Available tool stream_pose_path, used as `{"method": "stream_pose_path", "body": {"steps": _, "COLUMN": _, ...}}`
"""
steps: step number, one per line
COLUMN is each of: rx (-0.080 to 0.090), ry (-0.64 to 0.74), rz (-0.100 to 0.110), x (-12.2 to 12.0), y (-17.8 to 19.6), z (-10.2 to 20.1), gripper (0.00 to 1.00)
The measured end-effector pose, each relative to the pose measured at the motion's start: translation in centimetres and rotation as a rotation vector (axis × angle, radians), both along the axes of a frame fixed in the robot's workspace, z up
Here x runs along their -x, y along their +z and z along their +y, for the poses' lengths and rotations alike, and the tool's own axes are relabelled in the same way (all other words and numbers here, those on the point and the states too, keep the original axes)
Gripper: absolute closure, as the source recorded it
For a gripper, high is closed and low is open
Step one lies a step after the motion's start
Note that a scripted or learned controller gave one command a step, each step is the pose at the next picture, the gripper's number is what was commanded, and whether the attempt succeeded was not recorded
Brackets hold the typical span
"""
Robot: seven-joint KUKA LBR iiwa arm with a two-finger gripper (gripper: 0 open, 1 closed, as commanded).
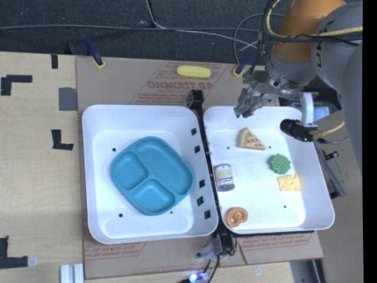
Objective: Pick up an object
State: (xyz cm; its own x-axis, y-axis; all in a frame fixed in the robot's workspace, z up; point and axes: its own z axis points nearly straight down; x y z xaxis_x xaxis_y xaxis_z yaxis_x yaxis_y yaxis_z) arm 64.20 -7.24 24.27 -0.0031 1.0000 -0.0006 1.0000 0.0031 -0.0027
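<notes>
The right bin point(312, 214) holds a pizza slice point(251, 140), a small tin can point(224, 177), a green broccoli piece point(280, 163), a yellow cheese wedge point(289, 183) and an orange pretzel point(236, 217). My gripper point(246, 108) hangs over the bin's back left part, just above and behind the pizza slice. Nothing is visible between its fingers. The grey arm with its orange band point(306, 22) comes in from the upper right.
The left bin point(97, 217) holds a blue sectioned plate point(152, 174). A yellow banana-like toy point(193, 72) lies on the cardboard behind the bins. Black clips point(195, 99) join the bins along the middle divider. Cables run behind the arm.
</notes>
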Motion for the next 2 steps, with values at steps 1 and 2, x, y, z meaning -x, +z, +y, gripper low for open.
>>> {"method": "stream_pose_path", "body": {"steps": 1, "rx": -0.001, "ry": 0.001, "rz": 0.0, "x": 1.0, "y": -1.3, "z": 5.3, "gripper": 1.0}}
{"method": "stream_pose_path", "body": {"steps": 2, "rx": -0.001, "ry": 0.002, "rz": 0.001, "x": 2.1, "y": -2.0, "z": 11.0, "gripper": 1.0}}
